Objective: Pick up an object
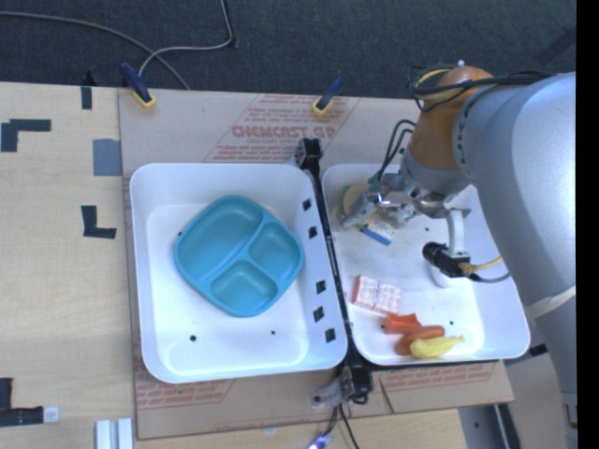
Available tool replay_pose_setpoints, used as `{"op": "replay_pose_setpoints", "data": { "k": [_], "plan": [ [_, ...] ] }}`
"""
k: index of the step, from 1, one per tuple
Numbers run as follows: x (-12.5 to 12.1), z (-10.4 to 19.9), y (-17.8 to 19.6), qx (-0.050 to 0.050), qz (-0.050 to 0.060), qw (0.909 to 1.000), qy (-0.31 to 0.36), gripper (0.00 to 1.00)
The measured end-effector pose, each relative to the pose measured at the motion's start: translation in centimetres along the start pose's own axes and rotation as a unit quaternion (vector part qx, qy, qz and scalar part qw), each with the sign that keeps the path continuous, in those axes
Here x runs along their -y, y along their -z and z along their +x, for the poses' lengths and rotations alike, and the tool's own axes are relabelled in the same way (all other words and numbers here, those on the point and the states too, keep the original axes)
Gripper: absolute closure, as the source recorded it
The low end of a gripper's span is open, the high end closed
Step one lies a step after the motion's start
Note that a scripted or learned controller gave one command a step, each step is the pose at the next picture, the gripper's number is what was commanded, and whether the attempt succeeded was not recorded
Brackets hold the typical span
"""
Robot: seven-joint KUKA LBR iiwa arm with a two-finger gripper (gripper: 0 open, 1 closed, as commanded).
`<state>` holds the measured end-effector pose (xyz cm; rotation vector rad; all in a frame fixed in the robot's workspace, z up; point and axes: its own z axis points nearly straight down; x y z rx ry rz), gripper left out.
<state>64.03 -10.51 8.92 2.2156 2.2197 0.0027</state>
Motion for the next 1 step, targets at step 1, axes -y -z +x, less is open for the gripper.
{"op": "replay_pose_setpoints", "data": {
  "k": [1],
  "plan": [
    [-3.07, 0.91, 0.08, 0.001, -0.001, 1.0, 0.0, 0.0]
  ]
}}
